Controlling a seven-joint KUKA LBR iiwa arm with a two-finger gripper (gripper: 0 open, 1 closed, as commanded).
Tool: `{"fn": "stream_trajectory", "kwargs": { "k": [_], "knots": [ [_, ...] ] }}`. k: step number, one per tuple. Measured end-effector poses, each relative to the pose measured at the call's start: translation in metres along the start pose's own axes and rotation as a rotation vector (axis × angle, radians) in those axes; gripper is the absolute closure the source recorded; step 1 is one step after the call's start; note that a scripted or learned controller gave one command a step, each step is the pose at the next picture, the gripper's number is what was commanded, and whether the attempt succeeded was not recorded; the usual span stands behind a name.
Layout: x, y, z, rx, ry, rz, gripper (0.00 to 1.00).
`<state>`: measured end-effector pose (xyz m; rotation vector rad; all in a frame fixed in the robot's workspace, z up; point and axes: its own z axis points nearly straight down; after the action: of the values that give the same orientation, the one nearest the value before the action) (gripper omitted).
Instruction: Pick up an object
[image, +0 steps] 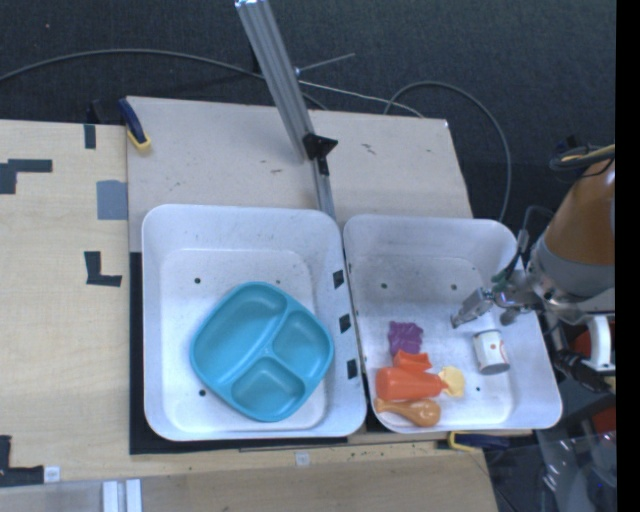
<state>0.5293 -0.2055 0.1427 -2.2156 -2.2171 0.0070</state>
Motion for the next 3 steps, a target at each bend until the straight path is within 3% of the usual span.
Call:
{"fn": "stream_trajectory", "kwargs": {
  "k": [1,2,3],
  "knots": [
    [0.001,0.0,0.053,-0.005,-0.003,-0.001,0.0],
    [0.001,0.0,0.041,-0.005,-0.001,-0.002,1.0],
    [-0.001,-0.003,-0.021,-0.013,-0.004,-0.001,1.0]
  ]
}}
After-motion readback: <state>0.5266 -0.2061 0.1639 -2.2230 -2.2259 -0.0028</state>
